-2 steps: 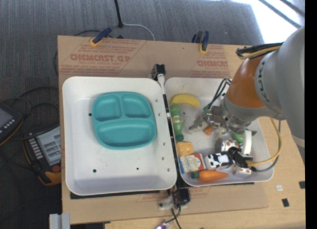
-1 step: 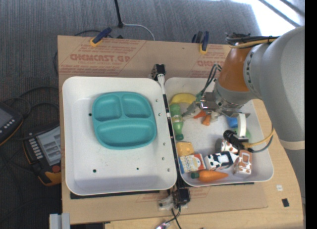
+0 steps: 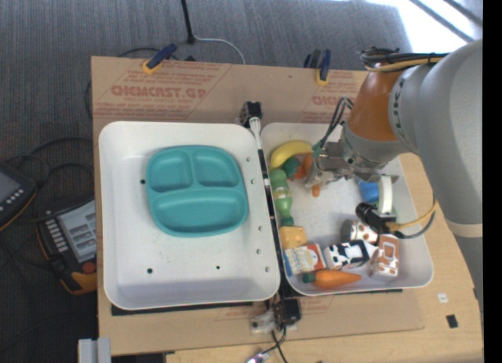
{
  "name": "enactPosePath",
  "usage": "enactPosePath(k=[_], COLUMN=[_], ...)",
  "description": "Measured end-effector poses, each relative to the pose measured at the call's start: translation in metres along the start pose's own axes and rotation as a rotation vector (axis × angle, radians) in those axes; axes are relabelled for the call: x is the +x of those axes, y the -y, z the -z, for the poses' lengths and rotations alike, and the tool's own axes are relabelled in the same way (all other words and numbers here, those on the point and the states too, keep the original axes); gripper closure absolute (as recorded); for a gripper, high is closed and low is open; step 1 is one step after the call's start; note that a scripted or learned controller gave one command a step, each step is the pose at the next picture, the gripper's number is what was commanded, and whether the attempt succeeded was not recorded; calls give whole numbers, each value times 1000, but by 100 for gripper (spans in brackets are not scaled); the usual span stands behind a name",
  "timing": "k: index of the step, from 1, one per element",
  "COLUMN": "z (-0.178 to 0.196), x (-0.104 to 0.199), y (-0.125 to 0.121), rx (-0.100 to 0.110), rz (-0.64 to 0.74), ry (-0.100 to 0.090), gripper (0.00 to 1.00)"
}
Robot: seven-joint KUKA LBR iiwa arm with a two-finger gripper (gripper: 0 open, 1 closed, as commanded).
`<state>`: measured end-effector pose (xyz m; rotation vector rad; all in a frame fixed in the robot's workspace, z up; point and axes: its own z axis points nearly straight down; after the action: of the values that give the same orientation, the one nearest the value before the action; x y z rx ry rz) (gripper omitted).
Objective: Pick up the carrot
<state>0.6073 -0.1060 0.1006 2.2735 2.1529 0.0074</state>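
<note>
Brown bench (image 3: 157, 87) (printed board), two white bins (image 3: 125, 220)

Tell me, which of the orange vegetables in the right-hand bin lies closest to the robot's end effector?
The small orange carrot piece just below the end effector, beside the yellow banana. The larger orange carrot lies far off at the bin's near edge.

Strong daylight is pouring in from the far side, blowing out pale window-shaped patches on the grey carpet (image 3: 235, 9) and washing the far right corner to white. The two white bins (image 3: 118, 197) are reflecting it evenly, showing only soft shadows. Everything is looking slightly soft and grainy, with small items blurring together.
</note>
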Motion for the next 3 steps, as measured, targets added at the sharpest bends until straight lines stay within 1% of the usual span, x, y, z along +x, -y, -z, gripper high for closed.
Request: enactPosePath(k=[1, 2, 3], z=[-8, 84, 84], x=[-46, 24, 29], y=[-11, 40, 98], rx=[10, 13, 15], rz=[-303, -460, -588], ry=[-1, -1, 1], gripper=[100, 100, 100])
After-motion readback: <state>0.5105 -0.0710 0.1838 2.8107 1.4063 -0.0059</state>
